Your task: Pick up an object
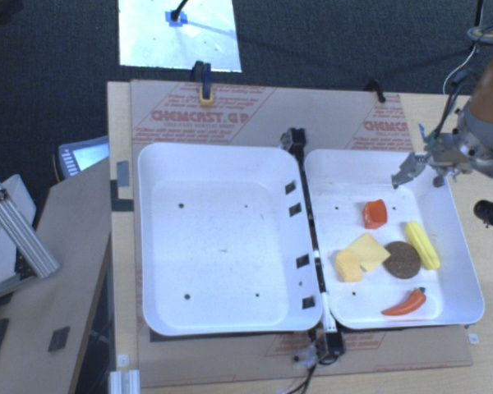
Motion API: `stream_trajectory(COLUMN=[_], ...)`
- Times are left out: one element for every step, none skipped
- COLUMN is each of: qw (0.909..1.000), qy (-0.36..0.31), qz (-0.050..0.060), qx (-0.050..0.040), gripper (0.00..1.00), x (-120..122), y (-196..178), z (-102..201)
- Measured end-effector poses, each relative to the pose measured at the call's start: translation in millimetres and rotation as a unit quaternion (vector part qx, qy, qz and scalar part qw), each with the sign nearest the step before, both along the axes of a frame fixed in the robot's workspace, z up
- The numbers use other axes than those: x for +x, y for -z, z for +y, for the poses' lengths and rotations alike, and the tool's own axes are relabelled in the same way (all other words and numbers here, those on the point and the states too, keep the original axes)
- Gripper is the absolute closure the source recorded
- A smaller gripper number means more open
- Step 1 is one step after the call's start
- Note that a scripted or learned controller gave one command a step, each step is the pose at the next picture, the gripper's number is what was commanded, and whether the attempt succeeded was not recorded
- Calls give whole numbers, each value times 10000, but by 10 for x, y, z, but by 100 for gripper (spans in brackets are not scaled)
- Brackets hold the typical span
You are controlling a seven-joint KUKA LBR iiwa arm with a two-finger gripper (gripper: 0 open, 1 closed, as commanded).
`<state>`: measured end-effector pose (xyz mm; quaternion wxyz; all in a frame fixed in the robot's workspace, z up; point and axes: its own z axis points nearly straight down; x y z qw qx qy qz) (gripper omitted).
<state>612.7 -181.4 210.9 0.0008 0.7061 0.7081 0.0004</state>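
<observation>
End effector (419, 171): fingers spread, holding nothing, poised over the right bin's (468, 245) far right corner.
Targets: red block (375, 213), corn (422, 245), brown disc (402, 259), yellow pieces (360, 258) and chili (405, 302), clustered toward the right bin's near edge for reach.
Left bin (160, 171): likely the drop-off side.

Red lettering reading "CHEMCAST GP" is printed on the brown paper-faced sheet (255, 109) that lies under the two white bins. It shows once at about 11 o'clock, above the left bin (218, 236), and again at about 1 o'clock, above the right bin (394, 245), where it is partly cut off. Fainter red print at the sheet's 6 o'clock edge is too small to read.
</observation>
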Motion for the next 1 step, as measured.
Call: stream_trajectory(qw=[10000], qy=[27], qz=[54], qx=[12], gripper=[0], x=[-515], y=[971], z=[-217])
